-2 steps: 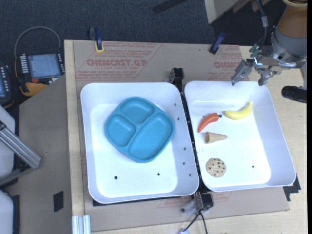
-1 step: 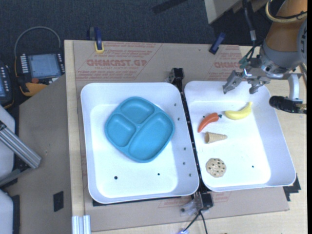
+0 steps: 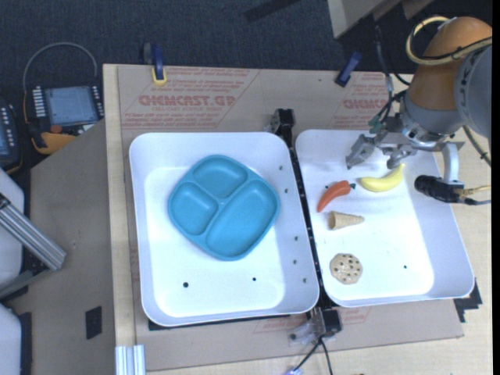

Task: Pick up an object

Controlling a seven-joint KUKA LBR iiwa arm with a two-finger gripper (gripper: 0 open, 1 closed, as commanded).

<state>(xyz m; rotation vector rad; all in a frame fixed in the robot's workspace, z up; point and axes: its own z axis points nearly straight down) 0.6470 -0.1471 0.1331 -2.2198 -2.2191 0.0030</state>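
Nearest my vantage, at the front of the right bin (image 3: pixel 437 276), sits a toy cookie (image 3: pixel 345 268), with an ice-cream cone (image 3: pixel 344 219) lying just behind it and an orange-red chili pepper (image 3: pixel 333 194) beyond that. A yellow banana (image 3: pixel 381 181) lies farthest back of the four, beside the pepper. The left bin (image 3: pixel 156 272) carries a blue divided plate (image 3: pixel 223 206), tilted a little and sitting near the middle.

As for progress, I judge the pick has not happened yet: all four toys rest on the floor of the right bin, and nothing is lifted. Everything from closing on an object to raising it is left to do.

The gripper (image 3: pixel 377 151) hangs low over the back of the right bin, with the arm (image 3: pixel 445 69) reaching in from the right. Its two fingers are spread apart, one pointing toward the bin's inner wall and the other ending right by the banana's upper end. I see nothing between them, so it holds nothing. Whether that nearer finger actually touches the banana I cannot tell from this slant. The banana looks like the likeliest target, since it lies closest to the gripper, while the pepper, cone and cookie sit progressively farther off toward the front.
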